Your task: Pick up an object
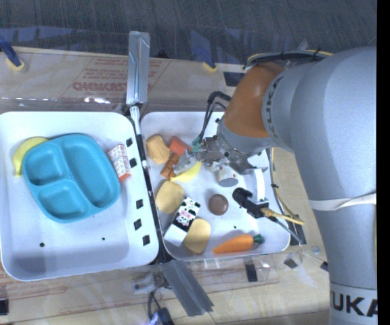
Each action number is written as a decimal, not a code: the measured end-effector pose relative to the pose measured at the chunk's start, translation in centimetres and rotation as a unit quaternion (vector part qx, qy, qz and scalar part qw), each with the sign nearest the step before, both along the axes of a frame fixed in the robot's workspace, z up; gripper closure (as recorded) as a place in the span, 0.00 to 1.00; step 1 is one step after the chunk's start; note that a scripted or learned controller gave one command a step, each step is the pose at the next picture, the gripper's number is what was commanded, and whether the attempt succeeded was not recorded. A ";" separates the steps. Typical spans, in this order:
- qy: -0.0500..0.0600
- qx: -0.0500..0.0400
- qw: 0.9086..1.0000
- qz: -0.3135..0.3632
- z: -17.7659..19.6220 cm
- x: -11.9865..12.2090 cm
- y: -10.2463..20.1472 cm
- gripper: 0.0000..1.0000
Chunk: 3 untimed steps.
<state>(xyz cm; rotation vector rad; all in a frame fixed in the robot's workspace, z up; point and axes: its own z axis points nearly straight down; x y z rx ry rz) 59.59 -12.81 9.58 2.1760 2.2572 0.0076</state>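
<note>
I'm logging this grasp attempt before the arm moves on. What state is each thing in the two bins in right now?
Blue tray: flat in the left bin, overlapping a banana.
Banana: partly under the tray.
Small packet: lying by the left bin's right wall.
Carrot: lying free in the right bin.
Brown ball: resting loose.
Cow-print carton: on its side.
Gripper: low among the right bin's items.
</note>
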 end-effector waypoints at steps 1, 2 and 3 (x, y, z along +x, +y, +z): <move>0.006 0.001 0.999 0.041 -0.5 4.6 0.2 0.00; 0.005 0.000 1.000 0.031 -0.5 5.2 3.2 0.00; 0.004 -0.001 0.986 0.167 5.4 5.1 2.5 0.00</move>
